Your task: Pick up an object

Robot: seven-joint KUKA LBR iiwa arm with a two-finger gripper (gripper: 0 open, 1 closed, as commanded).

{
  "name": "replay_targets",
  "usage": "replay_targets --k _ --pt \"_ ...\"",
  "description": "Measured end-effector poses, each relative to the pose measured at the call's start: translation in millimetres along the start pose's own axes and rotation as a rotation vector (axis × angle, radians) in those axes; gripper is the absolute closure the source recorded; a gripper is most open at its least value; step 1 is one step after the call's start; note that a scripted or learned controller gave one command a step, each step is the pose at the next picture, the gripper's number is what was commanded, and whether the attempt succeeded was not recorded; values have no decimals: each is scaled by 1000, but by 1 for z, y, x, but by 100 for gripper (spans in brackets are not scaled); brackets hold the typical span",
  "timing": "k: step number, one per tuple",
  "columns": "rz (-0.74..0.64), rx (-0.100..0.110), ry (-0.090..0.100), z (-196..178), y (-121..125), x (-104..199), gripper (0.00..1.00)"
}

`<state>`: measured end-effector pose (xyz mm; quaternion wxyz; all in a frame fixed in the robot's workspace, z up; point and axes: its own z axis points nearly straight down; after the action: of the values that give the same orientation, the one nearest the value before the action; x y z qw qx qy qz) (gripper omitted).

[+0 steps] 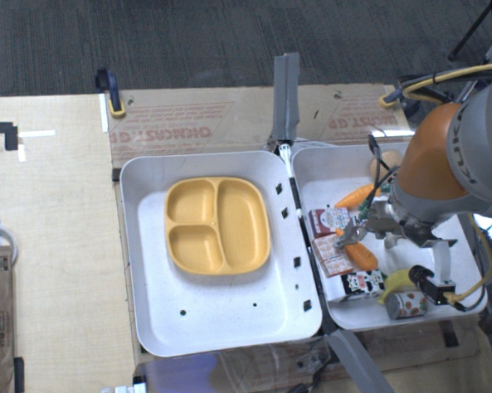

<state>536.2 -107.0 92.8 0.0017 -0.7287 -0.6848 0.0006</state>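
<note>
The grey arm with its orange band reaches in from the right over the right bin (477, 306), and its gripper (354, 233) hangs low among the clutter at that bin's left side. The tip sits just above an orange carrot-shaped piece (363, 257) and beside a small reddish carton (326, 221); the tip is too small and crowded here to show its state or any catch between it. A second carrot-like piece (354, 196) lies tilted near the bin's upper middle. Below the reddish carton lies a flat pinkish packet (332, 257) with print too fine to read, then a black-and-white cow-patterned carton (364, 285) touching something yellow (397, 279), and a small grey can (406, 304) with a red-spotted label near the front edge. The left bin (154, 322) holds a yellow three-compartment plate (218, 226), lying flat toward its back. Behind both bins a brown cardboard sheet (200, 119) carries red lettering seen upside down, probably a brand name, which cannot be made out with confidence.
</note>
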Motion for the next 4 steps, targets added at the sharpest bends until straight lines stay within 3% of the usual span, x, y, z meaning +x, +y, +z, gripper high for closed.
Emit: replay_targets --k 1,2,3,4 --pt "-364 -9 -6 -1 -51 -1 0" --pt "-502 4 -1 -95 -39 57 0" --pt "-564 6 0 -95 -57 32 0" --pt "-679 2 -2 -151 -54 16 0"
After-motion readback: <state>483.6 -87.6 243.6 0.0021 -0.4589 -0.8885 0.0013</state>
